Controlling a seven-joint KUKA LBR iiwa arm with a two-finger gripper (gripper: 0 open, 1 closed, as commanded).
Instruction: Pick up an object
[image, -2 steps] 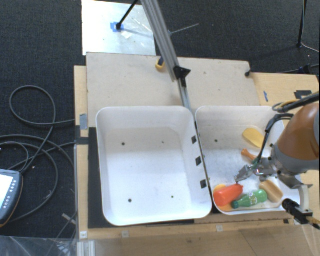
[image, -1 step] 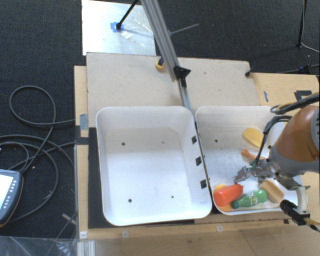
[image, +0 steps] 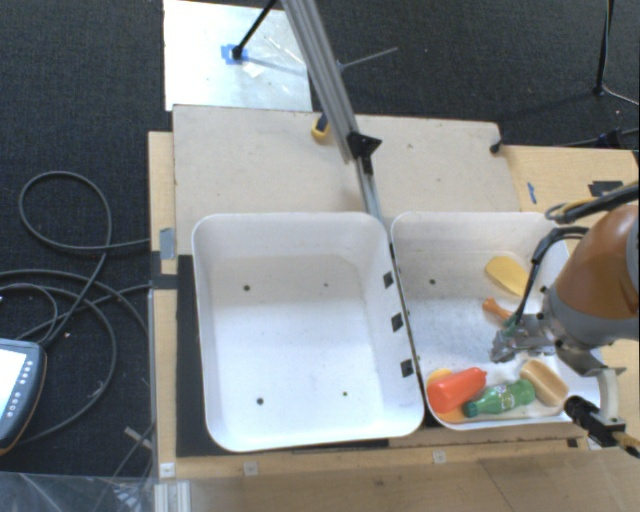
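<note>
One fixed camera looks down at a slant from well above the bench (image: 420, 160), taking in both bins (image: 300, 330).

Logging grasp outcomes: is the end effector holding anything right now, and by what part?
Cannot be told. The end effector sits low in the right bin, above the green bottle and beside the tan block, with nothing visibly gripped.

A pale bench (image: 300, 160) is set on dark carpet (image: 70, 90). Black cables (image: 60, 240) are looped at the left.
</note>
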